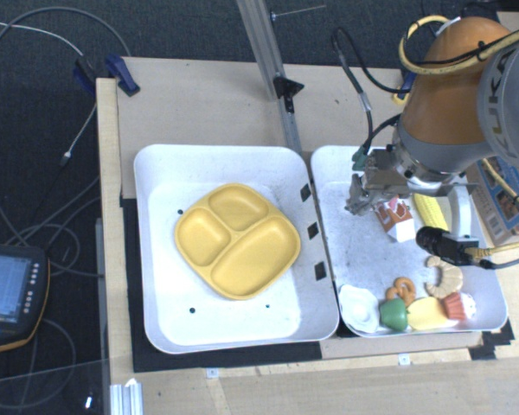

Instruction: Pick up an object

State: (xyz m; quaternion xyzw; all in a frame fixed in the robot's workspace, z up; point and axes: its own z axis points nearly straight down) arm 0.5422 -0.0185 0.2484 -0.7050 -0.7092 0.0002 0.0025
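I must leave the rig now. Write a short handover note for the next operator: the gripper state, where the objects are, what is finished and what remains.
Gripper: low over the upper part of the right bin; whether it is open or shut cannot be seen, and nothing is seen held.
Objects: a red and white carton just right of the gripper, a corn cob beyond it; a small pile at the bin's near end includes a pretzel, a green piece and a yellow piece.
The left bin holds a yellow divided plate.
Done: approach to the right bin.
Left: grasp and lift one object.

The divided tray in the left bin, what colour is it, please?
Yellow; the tray shows clearly in the camera view.
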